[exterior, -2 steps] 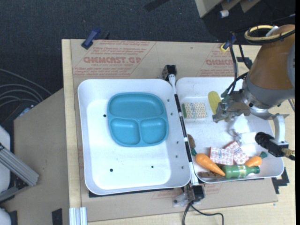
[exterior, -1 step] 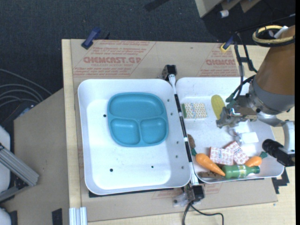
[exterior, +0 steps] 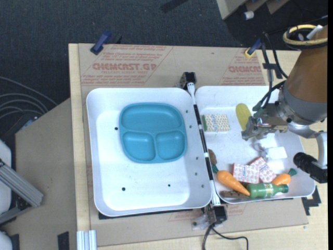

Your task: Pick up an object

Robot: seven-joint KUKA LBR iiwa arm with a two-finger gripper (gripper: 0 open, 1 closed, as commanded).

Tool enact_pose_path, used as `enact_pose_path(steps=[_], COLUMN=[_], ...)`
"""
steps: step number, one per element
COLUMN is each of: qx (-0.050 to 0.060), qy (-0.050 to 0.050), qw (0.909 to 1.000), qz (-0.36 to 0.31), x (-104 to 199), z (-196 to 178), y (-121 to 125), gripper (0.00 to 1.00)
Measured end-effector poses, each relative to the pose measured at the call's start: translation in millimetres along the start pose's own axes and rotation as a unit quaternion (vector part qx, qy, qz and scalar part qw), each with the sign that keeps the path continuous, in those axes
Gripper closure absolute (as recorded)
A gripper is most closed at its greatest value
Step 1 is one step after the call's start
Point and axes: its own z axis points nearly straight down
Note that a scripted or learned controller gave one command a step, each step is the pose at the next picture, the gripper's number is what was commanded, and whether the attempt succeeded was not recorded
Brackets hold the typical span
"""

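Note:
The right bin (exterior: 229,95) holds several small objects. A yellow oblong piece (exterior: 242,115) lies near its back, with a pale patterned packet (exterior: 216,122) to its left. My gripper (exterior: 255,132) hangs low over the bin's middle, just right of the yellow piece and above a white block (exterior: 276,154). Toward the front lie red-and-white checkered packets (exterior: 253,171), an orange carrot (exterior: 231,180), a green bottle (exterior: 266,190) and a small orange piece (exterior: 281,179). I see no object in the gripper.
The left bin (exterior: 101,155) holds a blue divided plate (exterior: 153,132). A black divider clip (exterior: 188,79) sits where the two bins meet. The grey and orange arm (exterior: 309,82) covers the right bin's far right corner.

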Motion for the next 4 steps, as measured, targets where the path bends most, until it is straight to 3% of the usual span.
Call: enact_pose_path(steps=[1, 2, 3, 4], qx=[0.000, 0.002, 0.002, 0.003], qy=[-0.001, 0.001, 0.001, 0.001], qw=[1.0000, 1.0000, 1.0000, 1.0000], qz=[0.000, 0.000, 0.000, 0.000], x=[-59, -30, 34, 83], z=[-11, 10, -4, 71], y=[121, 108, 65, 3], gripper=[1.00, 1.00, 1.00, 1.00])
